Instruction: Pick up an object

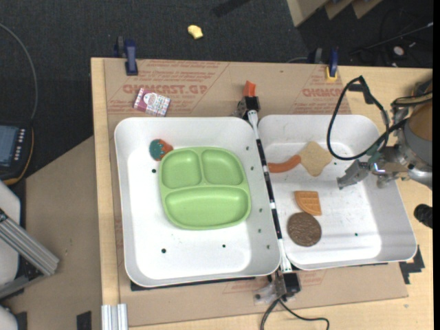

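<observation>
Gripper: the gripper (348, 177) hung over the right bin (392, 243), near its right-hand side; its fingers (344, 180) pointed left and down, and whether they stood apart or together could not be told at this size; nothing showed between them.
Candidates: four things lay in the left half of the right bin; an orange sausage-shaped piece (284, 163) by the divider; a pale tan slice (316, 158) just beside it, their ends touching or nearly so; an orange waffle-like wedge (309, 201) below; a round brown patty (304, 229) just beneath the wedge.
Nearest target: the tan slice and the wedge both lay a little to the left of the fingertips; either seemed the shortest reach.
Left bin: a green divided plate (204, 187) sat in the left bin (137, 218), with a small red-and-green thing (161, 148) at its upper left corner; well apart from the arm.
Approach advice: the step in hand looked like lining up above a target; centring over one piece before descending would have served best; the wedge and patty lay close, so a straddle across the wedge's narrow width would have avoided nudging the patty.
Risk: the flat pieces sat low on the bin floor; fingers closing too high would likely have slid off.
</observation>
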